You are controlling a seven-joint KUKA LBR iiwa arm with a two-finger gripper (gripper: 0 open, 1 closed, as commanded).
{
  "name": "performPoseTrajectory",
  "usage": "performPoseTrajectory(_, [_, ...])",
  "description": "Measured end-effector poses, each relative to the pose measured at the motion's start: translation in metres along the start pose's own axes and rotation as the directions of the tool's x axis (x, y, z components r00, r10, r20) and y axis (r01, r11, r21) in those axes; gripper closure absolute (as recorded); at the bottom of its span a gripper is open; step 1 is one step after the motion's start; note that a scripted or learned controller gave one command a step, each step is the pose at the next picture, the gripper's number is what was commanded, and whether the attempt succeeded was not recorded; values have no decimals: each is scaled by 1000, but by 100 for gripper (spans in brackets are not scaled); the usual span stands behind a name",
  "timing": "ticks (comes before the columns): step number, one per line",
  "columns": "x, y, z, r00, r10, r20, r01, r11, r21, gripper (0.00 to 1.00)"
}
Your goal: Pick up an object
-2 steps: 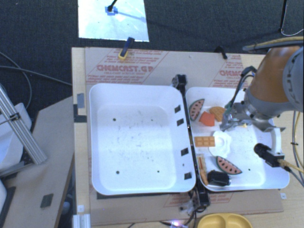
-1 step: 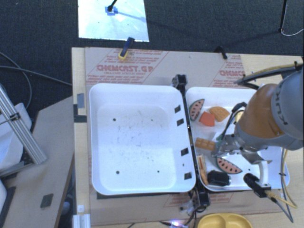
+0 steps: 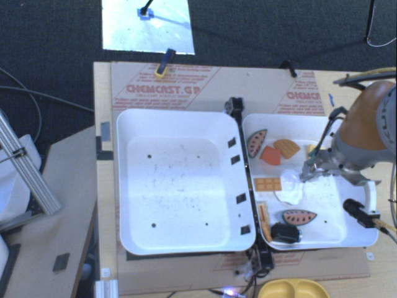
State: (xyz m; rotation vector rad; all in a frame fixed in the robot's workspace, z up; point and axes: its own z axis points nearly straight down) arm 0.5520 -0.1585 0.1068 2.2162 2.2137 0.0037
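Here we hover our gripper above the white cloth. We cannot tell its state. Crowded toys could spoil our grab.

The bench is lit evenly and brightly from above; glare is seen on the foil sheet and white bins, shadows are faint, detail slightly soft throughout.

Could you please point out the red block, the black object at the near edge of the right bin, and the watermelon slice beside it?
Red block (image 3: 270, 155), camera view, middle of its top face.
Black object (image 3: 285, 233), camera view, centre of its body.
Watermelon slice (image 3: 299, 216), camera view, middle of its red flesh.
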Motion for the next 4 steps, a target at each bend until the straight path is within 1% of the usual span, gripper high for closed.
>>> performPoseTrajectory(1, [6,-69,23,1000,1,-7,-1,1000,12,100])
performPoseTrajectory(2, [-47,-20,9,1000,-1,0,1,1000,1,100])
performPoseTrajectory(3, [5,-66,23,1000,-3,-8,3,1000,11,100])
performPoseTrajectory(4, [-29,-16,-14,1000,-5,-1,5,1000,0,100])
